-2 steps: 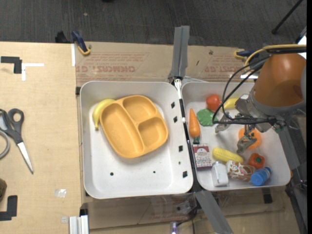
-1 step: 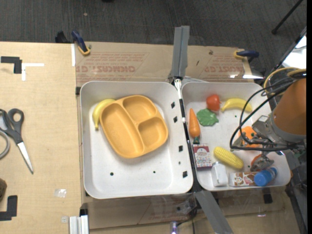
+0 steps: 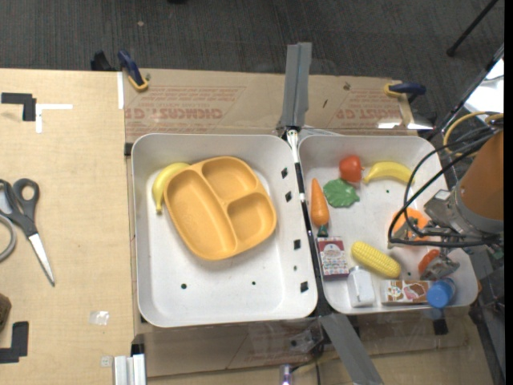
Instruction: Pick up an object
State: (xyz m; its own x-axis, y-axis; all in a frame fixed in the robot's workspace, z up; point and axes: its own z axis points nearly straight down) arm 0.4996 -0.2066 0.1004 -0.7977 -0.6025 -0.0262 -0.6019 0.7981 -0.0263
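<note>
Two white bins side by side on the worktop (image 3: 64, 215). Left bin (image 3: 216, 299) holds an orange divided plate (image 3: 218, 207) with a yellow banana (image 3: 164, 183) tucked against its left edge. Right bin (image 3: 337, 295) holds the pickable clutter: red tomato (image 3: 350, 168), second banana (image 3: 388, 172), green leafy piece (image 3: 342, 194), carrot (image 3: 319, 203) along the left wall, corn cob (image 3: 375, 257), small pink box (image 3: 332, 257), white block (image 3: 361, 288), flat printed packet (image 3: 405, 292), blue round cap (image 3: 440, 294). Arm enters from the right; the tool (image 3: 437, 243) sits low over the right bin's right side, near an orange-red item (image 3: 430, 261). Cannot tell the tool's state; cables cover it. Scissors (image 3: 28, 223) lie on the worktop far left.
</note>
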